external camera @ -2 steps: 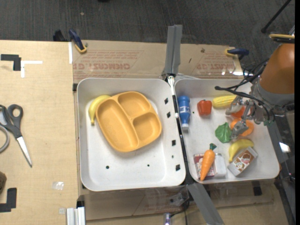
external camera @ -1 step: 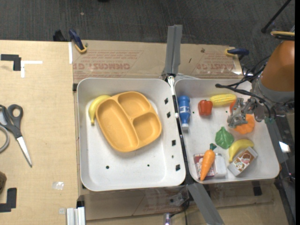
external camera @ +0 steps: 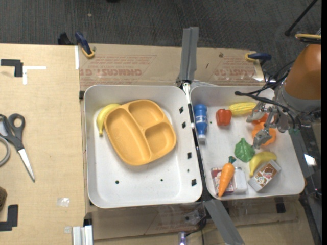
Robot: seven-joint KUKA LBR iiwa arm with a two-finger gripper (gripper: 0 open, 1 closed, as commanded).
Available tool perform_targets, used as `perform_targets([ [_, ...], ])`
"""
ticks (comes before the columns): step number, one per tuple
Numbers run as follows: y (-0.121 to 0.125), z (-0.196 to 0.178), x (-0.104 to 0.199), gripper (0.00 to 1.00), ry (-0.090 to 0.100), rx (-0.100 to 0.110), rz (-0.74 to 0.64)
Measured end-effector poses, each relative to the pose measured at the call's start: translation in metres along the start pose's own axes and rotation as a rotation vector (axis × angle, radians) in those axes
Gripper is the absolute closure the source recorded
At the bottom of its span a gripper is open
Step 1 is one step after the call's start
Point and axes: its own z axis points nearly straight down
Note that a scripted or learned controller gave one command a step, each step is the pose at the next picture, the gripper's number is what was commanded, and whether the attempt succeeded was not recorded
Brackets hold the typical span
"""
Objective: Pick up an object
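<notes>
My gripper (external camera: pixel 259 127) hangs low over the right side of the right bin (external camera: pixel 294 188), with its fingers apart. An orange object (external camera: pixel 270 133) lies right under and beside it, partly hidden by the fingers, still resting in the bin. Close by are a corn cob (external camera: pixel 241 107), a red pepper (external camera: pixel 223 117), a green leafy item (external camera: pixel 244 150) and a small banana (external camera: pixel 261 160). A blue bottle (external camera: pixel 200 119) lies along the bin's left wall. A carrot (external camera: pixel 225 177) rests on a flat packet (external camera: pixel 236 184), and a small printed box (external camera: pixel 265 176) sits at the front right.
The left bin (external camera: pixel 138 190) holds an orange divided plate (external camera: pixel 140 131) with a banana (external camera: pixel 104 115) tucked at its left edge. Scissors (external camera: pixel 19 142) lie on the wooden bench at far left. A grey bar (external camera: pixel 189 55) stands between the bins at the back.
</notes>
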Motion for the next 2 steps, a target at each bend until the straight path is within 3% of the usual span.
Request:
perform_targets([
  [1,0.012,0.011,0.038,0.0,0.006,0.0,0.006],
  [2,0.012,0.001,0.037,1.0,0.001,0.001,0.004],
])
